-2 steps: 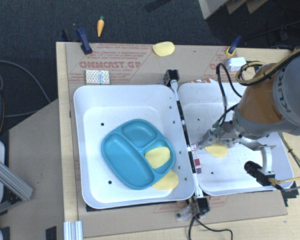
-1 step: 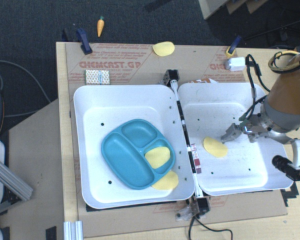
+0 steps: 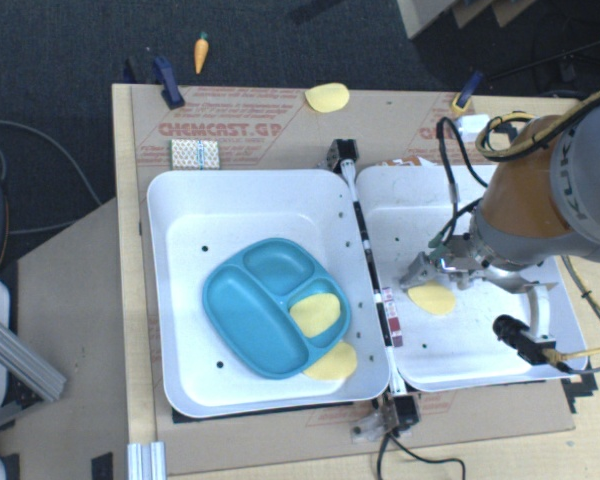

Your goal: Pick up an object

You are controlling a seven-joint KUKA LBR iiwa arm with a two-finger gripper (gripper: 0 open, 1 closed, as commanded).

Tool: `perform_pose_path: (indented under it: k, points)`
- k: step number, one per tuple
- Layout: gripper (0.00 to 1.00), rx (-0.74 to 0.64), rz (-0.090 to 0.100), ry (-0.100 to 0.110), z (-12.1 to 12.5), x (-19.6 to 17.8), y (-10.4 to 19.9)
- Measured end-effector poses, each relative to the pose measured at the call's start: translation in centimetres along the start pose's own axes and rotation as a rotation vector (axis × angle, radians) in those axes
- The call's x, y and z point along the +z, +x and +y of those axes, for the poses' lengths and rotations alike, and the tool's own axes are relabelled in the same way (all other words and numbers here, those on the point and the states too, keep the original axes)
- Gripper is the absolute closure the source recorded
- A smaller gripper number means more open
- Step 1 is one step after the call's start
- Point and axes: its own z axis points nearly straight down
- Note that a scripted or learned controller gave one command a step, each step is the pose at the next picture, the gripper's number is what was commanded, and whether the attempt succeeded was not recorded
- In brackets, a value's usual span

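A flat yellow piece (image 3: 433, 299) lies on the floor of the right bin (image 3: 420, 193), near its middle. My gripper (image 3: 427, 271) hangs just above the piece's upper left edge, with the grey and orange arm behind it to the right. In the left bin (image 3: 180, 208) a blue divided plate (image 3: 260, 303) holds another yellow piece (image 3: 315, 313) in its small compartment. A third yellow piece (image 3: 332, 362) rests against the plate's lower right rim.
On the bench behind the bins lie a yellow piece (image 3: 327, 97), a small patterned packet (image 3: 195, 153) and two blue clips (image 3: 167, 81) (image 3: 467, 90). A small orange thing (image 3: 201, 53) lies on the dark floor beyond.
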Motion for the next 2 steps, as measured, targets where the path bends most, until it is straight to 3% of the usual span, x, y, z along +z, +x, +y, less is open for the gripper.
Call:
perform_pose_path:
  k: [1,2]
  points:
    - [0.0,0.002,-0.001,0.0,-1.3,2.6,-1.0]
    - [0.0,0.002,-0.003,-0.004,0.0,2.5,-5.1]
